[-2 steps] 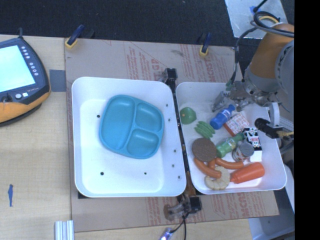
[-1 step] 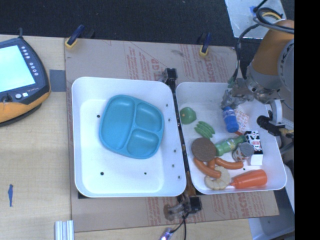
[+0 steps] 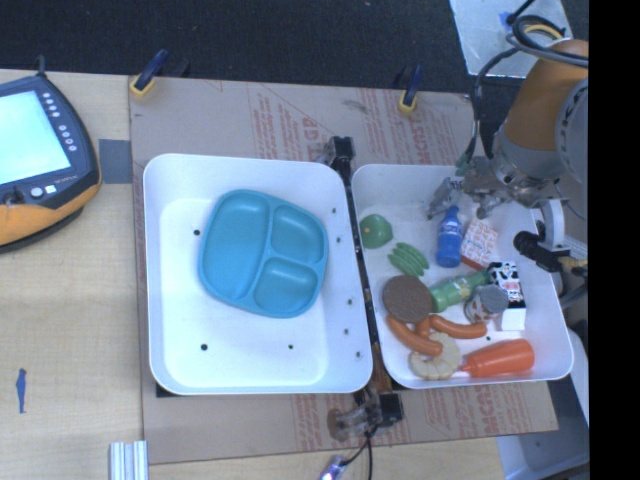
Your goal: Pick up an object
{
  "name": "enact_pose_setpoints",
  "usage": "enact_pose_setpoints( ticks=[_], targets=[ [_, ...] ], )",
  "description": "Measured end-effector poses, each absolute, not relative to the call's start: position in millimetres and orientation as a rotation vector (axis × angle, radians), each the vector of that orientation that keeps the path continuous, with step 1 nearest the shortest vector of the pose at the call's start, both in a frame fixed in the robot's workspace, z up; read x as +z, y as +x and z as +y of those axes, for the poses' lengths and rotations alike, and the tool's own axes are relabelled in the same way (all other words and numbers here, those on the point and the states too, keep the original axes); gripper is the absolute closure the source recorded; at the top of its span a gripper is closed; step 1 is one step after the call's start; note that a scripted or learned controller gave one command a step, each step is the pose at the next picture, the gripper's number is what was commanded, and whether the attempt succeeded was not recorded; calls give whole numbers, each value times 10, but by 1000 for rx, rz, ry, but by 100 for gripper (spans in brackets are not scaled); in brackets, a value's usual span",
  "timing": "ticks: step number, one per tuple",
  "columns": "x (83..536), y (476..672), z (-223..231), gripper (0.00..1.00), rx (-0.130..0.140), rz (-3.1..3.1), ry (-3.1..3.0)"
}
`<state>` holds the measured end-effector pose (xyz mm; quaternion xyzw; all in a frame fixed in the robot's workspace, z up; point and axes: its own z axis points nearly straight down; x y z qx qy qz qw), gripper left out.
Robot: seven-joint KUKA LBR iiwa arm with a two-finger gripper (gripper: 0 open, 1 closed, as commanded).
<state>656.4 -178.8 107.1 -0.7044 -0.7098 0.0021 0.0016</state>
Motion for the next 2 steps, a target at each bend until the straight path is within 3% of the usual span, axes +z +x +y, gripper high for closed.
enact_pose_setpoints(
  ticks=[1, 2],
  targets=[
    [919, 6560, -1638, 0, 6, -2224, -2213],
    [1027, 6562, -1646, 100, 7, -2226, -2211]
  ],
)
